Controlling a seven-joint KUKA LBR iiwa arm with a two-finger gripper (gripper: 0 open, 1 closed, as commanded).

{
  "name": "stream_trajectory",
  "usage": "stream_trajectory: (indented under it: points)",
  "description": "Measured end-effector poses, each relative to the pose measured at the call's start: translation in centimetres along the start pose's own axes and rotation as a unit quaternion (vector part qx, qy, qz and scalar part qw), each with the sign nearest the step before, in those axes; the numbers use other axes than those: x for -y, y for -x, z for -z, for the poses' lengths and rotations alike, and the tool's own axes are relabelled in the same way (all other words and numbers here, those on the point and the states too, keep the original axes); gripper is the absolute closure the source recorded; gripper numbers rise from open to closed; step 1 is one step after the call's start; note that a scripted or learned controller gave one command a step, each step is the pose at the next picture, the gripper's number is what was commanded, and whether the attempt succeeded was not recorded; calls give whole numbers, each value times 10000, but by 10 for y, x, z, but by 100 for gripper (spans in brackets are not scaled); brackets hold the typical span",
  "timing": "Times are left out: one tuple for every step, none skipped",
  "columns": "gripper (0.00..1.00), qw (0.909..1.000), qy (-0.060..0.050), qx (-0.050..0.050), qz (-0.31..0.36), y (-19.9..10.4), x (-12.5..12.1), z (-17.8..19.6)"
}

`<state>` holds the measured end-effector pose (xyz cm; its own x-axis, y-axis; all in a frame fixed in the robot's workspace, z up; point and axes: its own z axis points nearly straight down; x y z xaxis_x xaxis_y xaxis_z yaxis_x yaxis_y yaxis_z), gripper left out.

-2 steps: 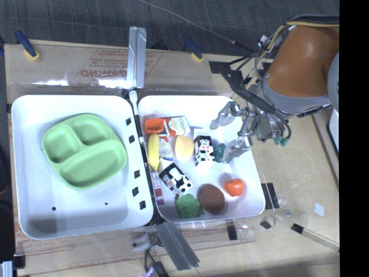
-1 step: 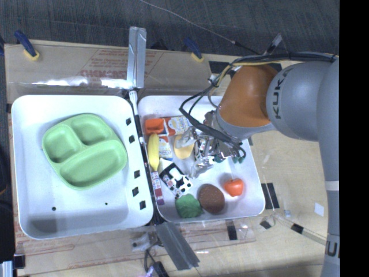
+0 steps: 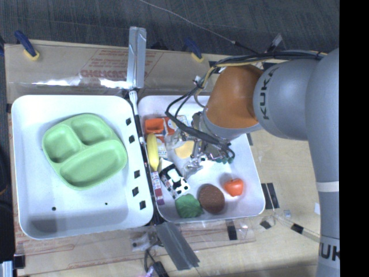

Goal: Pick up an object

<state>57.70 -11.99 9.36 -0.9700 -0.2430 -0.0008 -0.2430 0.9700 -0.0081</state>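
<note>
The right bin (image 3: 251,172) holds several small objects: a yellow banana (image 3: 152,152), an orange piece (image 3: 154,124), a pale yellow wedge (image 3: 184,149), a black-and-white toy (image 3: 174,180), a green lump (image 3: 187,206), a brown ball (image 3: 211,197) and a red tomato (image 3: 233,186). My gripper (image 3: 195,159) hangs low over the middle of this bin, just right of the pale wedge and above the black-and-white toy. The orange wrist band and cables cover much of it.
In the left bin (image 3: 23,154) lies a green divided plate (image 3: 85,149). A metal bar (image 3: 136,56) stands at the divider between the bins. Blue clamps (image 3: 27,44) hold the bench's back edge.
</note>
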Motion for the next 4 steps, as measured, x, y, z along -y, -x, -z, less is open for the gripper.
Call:
stream_trajectory:
  points:
    - [0, 9997, 14, 10, -254, 22, -7, 0]
    - [0, 9972, -12, 9, -753, 39, -10, 1]
    - [0, 9890, -2, 21, -1477, 22, -18, 2]
    - [100, 9896, 9, 27, -1441, 24, -21, 12]
